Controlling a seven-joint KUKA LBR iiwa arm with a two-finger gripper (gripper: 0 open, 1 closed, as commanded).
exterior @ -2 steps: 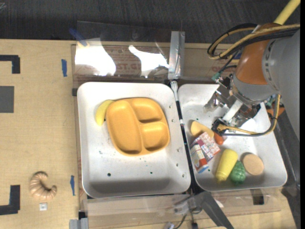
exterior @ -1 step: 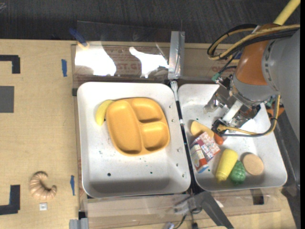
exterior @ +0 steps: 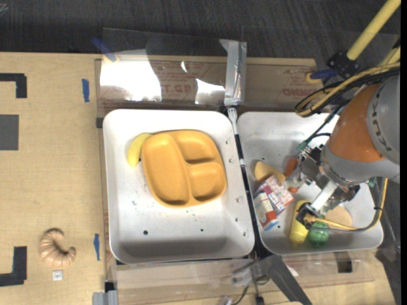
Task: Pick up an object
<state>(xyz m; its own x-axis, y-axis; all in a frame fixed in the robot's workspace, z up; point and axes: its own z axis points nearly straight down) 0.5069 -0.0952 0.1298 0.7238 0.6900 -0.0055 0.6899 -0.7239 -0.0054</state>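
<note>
Grey arm (exterior: 381,126) leans down into the right bin (exterior: 280,122), lower right of the frame; cannot tell if its claw (exterior: 311,188) is apart.

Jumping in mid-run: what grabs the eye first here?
The big orange divided tray dominates the left bin. Next, the orange-banded arm reaches over the right bin, above small clutter including a printed carton. A pink curled toy lies alone on the bench, far left.

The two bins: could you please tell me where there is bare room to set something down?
Left bin: the front strip below the orange tray. Right bin: the back strip. Its front is crowded with a packet, a green toy and the arm.
</note>
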